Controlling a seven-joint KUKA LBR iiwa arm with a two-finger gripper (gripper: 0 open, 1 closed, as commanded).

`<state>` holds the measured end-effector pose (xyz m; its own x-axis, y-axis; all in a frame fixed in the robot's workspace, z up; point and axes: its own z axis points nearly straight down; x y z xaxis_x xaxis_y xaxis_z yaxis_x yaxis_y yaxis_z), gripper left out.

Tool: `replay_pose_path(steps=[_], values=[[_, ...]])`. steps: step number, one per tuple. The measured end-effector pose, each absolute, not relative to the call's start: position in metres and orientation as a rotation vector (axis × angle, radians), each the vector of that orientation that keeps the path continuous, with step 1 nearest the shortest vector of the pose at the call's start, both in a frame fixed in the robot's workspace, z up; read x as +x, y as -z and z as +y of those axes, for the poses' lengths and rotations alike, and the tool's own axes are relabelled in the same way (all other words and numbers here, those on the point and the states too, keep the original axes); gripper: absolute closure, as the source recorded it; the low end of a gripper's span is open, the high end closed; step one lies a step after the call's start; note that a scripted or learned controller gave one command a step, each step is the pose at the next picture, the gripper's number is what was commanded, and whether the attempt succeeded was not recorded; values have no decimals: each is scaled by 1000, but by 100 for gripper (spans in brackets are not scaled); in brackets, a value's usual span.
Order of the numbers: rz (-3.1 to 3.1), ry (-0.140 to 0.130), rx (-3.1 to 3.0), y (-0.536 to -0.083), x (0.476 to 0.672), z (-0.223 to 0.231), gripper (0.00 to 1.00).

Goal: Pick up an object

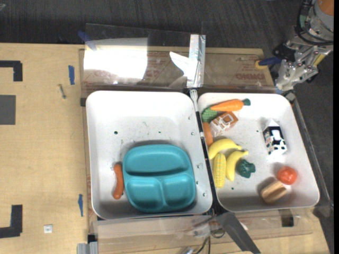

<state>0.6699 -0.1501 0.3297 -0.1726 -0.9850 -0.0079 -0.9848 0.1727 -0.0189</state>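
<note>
My gripper (296, 74) hangs at the top right, beyond the far right corner of the right bin (254, 100), with its fingers open and nothing between them. In that bin lie a carrot (229, 105), a small white and orange carton (223, 122), a bunch of bananas (226, 147), a corn cob (219, 169), a broccoli piece (245, 168), a black and white cow-patterned toy (274, 139), a red tomato (287, 175) and a brown bread roll (273, 190). All of them lie well below and to the left of the gripper.
The left bin (106, 110) holds a teal divided plate (159, 178) and an orange sausage (118, 181) beside it. Another orange piece (207, 135) lies against the divider between the bins. A clear plastic sheet with a taped upright (195, 60) stands behind the bins.
</note>
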Motion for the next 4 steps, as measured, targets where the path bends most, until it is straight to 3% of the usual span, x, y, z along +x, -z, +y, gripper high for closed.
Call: replay_pose_path(steps=[1,2,3,4], values=[[2259,-2,-2178,-314,667,-132,100],[2146,-4,-2291,-293,667,-141,100],[2055,8,-2366,-313,660,-158,100],[1997,-4,-2421,-289,668,-165,100]])
